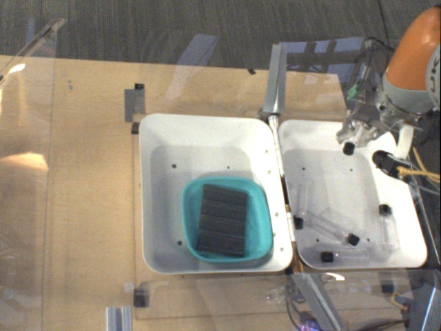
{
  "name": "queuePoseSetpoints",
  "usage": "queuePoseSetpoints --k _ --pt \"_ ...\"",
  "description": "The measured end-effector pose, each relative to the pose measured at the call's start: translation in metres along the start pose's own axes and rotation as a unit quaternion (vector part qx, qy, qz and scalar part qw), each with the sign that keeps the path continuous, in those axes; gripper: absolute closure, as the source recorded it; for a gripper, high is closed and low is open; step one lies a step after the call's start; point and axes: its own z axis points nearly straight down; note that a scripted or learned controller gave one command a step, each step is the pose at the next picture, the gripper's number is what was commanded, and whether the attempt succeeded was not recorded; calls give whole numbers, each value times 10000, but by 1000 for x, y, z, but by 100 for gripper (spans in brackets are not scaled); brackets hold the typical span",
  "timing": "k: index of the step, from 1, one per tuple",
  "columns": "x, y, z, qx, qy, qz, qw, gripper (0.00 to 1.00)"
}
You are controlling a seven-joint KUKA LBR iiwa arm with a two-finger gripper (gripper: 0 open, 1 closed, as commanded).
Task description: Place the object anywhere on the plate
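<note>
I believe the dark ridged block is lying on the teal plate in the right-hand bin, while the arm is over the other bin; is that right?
Not quite: the camera view shows the dark ridged block lying on the teal plate in the left-hand bin, and the arm is over the right-hand bin.

arm (413,54) cut off by right edge, claw (358,135) fingers too small to tell, clear objects in right bin (310,136) indistinct

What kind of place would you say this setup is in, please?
Most likely a robotics lab or test cell. A wooden bench bears two shallow white bins side by side, fixed with brackets, a robot arm with loose cabling reaches in, and grey carpet lies beyond. A teal plate carries a dark ridged block.
</note>
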Motion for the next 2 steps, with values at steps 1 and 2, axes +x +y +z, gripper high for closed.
queuePoseSetpoints --k 1,2 --pt "37 -55 92 23 -4 -839 9965 100" --pt "77 -135 16 9 3 -1968 9804 100"
